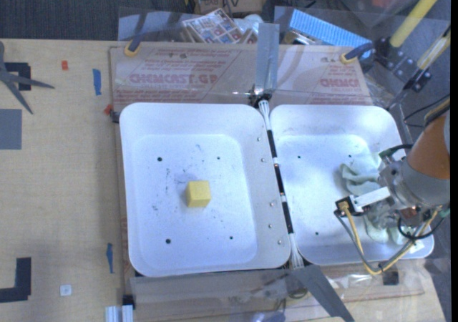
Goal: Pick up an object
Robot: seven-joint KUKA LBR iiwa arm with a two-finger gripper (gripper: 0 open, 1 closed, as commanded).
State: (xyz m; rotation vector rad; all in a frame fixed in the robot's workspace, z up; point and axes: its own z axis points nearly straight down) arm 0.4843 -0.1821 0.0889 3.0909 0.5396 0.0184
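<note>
Reaching in over the right bin (315,122), the gripper (377,207) sits low above a pale green crumpled cloth (360,174) near that bin's right side, and whether it has hold of anything cannot be told, since the wrist hides its tip. Judging by its folds, the cloth looks light, soft and limp, best pinched at a raised fold; it has no clear long axis. A yellow cube (199,194) near the middle of the left bin (143,127) looks small, stiff and squarely graspable across opposite faces.
</note>
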